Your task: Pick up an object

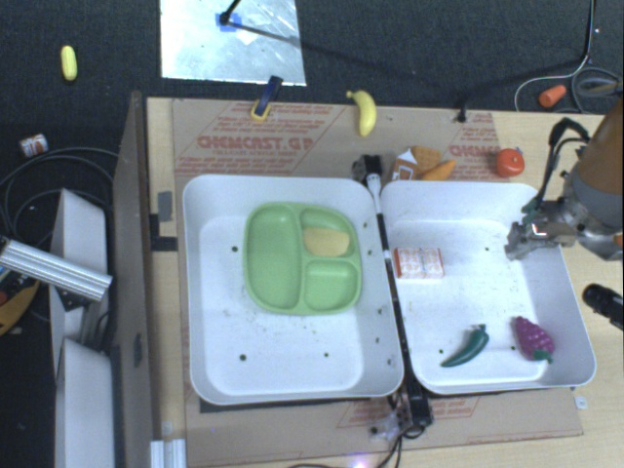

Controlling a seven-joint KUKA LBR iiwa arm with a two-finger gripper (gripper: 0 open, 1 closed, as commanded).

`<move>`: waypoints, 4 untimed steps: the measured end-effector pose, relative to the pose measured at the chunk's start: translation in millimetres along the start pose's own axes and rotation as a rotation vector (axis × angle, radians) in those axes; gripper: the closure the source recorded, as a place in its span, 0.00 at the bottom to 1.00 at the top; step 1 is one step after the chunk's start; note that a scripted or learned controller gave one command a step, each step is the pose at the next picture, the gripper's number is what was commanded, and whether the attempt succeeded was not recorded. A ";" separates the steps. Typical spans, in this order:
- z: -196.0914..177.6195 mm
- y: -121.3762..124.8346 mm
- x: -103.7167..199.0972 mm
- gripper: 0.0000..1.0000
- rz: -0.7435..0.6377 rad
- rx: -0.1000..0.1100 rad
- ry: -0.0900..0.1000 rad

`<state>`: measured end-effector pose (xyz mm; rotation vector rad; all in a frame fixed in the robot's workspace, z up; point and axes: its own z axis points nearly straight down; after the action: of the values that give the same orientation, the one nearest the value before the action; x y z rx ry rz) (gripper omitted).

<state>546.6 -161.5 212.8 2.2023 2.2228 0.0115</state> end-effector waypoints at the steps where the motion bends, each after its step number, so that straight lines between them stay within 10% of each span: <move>1: -6.7 35.2 -28.5 1.00 0.004 0.008 0.001; 4: -41.5 123.2 -46.0 1.00 0.003 0.009 0.002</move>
<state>669.7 -206.2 256.2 2.2113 2.2245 0.0043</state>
